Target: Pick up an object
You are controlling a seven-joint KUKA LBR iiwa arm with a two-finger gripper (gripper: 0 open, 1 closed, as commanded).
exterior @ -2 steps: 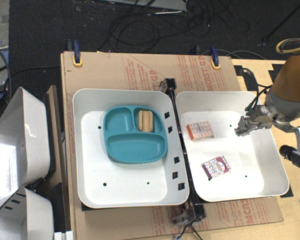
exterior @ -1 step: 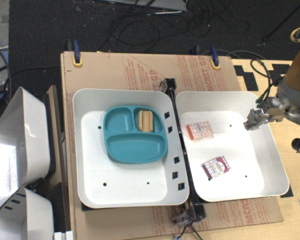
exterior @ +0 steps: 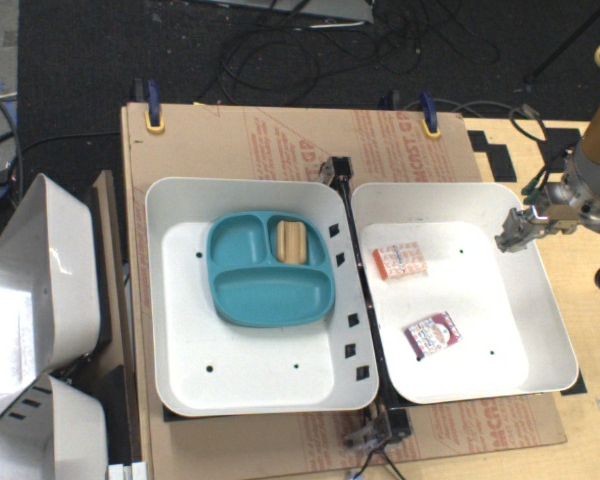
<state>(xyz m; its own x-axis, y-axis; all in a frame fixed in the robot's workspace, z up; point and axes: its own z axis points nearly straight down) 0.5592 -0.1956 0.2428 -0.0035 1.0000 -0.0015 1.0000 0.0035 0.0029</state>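
Two small packets lie in the right bin [exterior: 480, 383]: an orange and white one [exterior: 398, 261] near its left wall and a purple and white one [exterior: 432, 335] lower down. A teal divided plate [exterior: 270, 270] sits in the left bin [exterior: 180, 298], with a tan block [exterior: 292, 242] in its upper right compartment. My gripper [exterior: 515, 230] hangs over the right bin's upper right rim, well to the right of both packets, and nothing shows between its fingers.
The bins rest on a brown cardboard sheet [exterior: 280, 143] held by clamps at the back. White containers [exterior: 35, 298] stand at the left. Cables lie on the dark floor behind the bench. The grey arm [exterior: 590, 168] enters from the right.
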